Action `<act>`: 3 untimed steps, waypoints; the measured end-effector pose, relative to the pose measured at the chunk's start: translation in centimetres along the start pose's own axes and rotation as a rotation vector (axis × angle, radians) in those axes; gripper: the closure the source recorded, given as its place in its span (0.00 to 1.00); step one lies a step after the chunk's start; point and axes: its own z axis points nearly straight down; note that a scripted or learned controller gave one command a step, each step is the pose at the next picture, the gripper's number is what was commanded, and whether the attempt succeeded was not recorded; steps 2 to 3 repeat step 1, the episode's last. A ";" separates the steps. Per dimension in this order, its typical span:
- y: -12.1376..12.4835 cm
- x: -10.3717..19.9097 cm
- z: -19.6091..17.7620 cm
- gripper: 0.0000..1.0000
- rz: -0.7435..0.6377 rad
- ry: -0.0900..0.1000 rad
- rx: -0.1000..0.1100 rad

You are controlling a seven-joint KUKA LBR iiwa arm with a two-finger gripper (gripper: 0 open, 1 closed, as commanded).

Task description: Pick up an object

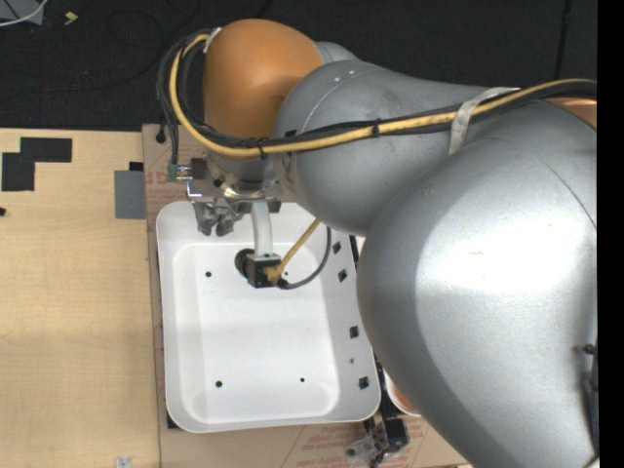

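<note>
A pale wooden bench [68, 310] fills the left and lower ground, with a dark backdrop [97, 47] behind its far edge; the grey arm [468, 252] reaches in from the right and covers most of that side, hiding whatever lies to the right of the white bin [244, 359]. The bin sits on the bench beside the arm, its right wall partly under the arm's bulk; the orange band [255, 66] stands above its far edge. On the bench to the left lie flat black patches [34, 159] and a grey patch [128, 193]. The gripper [216, 217] hangs over the bin's far left corner - released or clenched, I cannot tell; small dark dots [209, 276] mark the bin's floor. Where the object lies cannot be told - nothing shows in the gripper's grasp.
</note>
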 end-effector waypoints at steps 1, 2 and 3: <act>0.0 0.0 -0.3 1.00 -0.001 0.001 -0.002; 0.0 0.0 -0.3 1.00 -0.001 0.001 -0.002; 0.0 0.0 -0.3 1.00 -0.001 0.001 -0.002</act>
